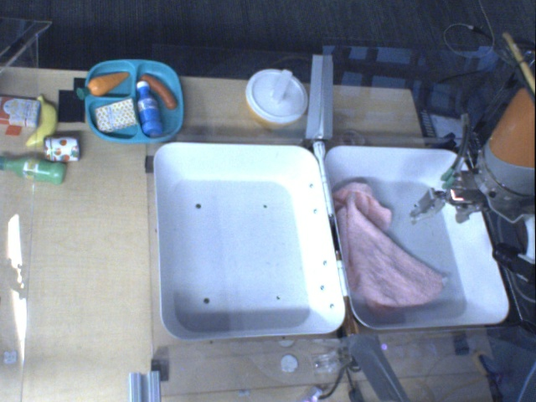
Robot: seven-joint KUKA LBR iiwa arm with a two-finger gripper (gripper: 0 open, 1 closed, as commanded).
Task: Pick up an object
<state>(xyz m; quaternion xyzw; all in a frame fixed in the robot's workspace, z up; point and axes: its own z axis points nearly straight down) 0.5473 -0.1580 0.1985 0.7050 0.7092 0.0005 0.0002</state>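
A crumpled pink cloth (381, 254) lies in the left half of the right bin (486, 283), running from the bin's back left toward its front middle. My gripper (439, 208) hangs over the right part of that bin, just right of the cloth and apart from it. Its fingers are spread open and nothing shows between them. The arm's orange band (512, 132) and grey wrist come in from the right edge.
The left bin (167, 249) sits beside the right one, with a metal divider (318, 99) behind their join. On the bench behind and to the left are a white lidded tub (276, 97), a blue tray of toy food (172, 99), a banana (43, 122), a small can (62, 148) and a green bottle (32, 169).
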